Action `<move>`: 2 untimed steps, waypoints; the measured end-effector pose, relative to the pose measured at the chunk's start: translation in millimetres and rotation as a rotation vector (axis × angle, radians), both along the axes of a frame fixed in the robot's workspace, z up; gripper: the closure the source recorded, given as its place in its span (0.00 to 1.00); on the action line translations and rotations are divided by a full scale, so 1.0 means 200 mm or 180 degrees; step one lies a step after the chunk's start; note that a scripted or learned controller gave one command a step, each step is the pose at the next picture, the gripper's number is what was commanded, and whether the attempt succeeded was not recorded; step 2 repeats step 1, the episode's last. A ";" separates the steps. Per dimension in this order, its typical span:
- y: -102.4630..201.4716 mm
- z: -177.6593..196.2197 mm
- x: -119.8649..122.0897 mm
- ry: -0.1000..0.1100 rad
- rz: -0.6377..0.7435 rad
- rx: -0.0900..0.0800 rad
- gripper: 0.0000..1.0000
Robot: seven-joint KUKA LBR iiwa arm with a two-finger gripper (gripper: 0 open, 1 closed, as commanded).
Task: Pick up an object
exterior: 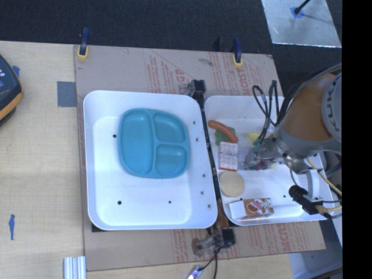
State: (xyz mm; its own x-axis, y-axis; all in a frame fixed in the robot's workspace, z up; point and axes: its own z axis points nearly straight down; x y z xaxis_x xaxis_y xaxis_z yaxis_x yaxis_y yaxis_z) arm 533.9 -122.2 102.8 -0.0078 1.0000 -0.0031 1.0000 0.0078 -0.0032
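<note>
Dark carpet (145,7) lies beyond a wooden bench (35,173), where clamped cardboard (174,68) carries two white bins. Left bin (104,208): a blue divided plate (154,143) toward its far side. Right bin (279,214): a hot dog (223,130) at the far-left corner, a packet (228,156) and a round bun (232,184) along the left wall, a brown packet (257,207) at the near edge. Over the bin's middle, the gripper (260,157) is low; whether its claw is wide, narrow or holding, I cannot tell.

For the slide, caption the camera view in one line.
KUKA arm's hand low in the right bin among small items; blue divided plate lies in the left bin.
</note>
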 end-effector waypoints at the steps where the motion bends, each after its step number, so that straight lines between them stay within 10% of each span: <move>1: 0.39 0.45 0.05 -0.0003 -0.0009 0.0013 1.00; 2: 0.39 0.45 0.05 -0.0003 -0.0009 0.0013 1.00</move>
